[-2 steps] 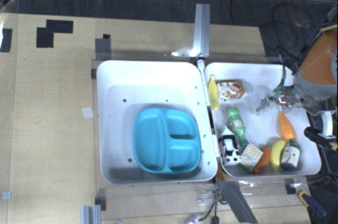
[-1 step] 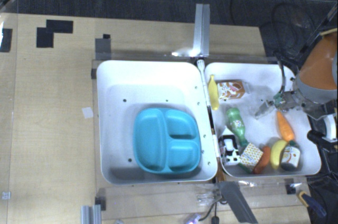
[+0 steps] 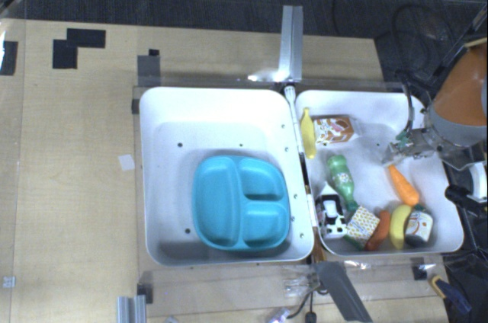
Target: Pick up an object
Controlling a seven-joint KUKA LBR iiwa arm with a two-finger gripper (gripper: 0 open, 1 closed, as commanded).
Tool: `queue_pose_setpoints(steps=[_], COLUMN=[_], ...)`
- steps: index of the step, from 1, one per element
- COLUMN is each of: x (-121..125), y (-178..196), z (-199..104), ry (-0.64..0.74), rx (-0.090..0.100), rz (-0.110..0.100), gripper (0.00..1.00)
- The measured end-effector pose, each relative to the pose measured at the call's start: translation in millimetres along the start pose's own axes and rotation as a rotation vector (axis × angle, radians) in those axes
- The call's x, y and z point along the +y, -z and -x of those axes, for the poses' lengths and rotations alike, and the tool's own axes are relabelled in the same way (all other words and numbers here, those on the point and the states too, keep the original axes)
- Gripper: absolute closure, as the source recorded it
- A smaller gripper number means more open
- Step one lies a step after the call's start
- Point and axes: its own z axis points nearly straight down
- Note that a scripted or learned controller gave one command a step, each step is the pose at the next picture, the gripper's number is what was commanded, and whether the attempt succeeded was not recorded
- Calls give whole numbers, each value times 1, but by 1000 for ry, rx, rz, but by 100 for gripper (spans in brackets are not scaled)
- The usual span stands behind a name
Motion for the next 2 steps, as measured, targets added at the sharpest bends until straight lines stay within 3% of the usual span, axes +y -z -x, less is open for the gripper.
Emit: queue_pose_setpoints(steps=[1, 2], x=[0, -3], y=[0, -10], z=[0, 1], ry=[0, -83], rx=[0, 1], rz=[0, -5], gripper=[0, 0])
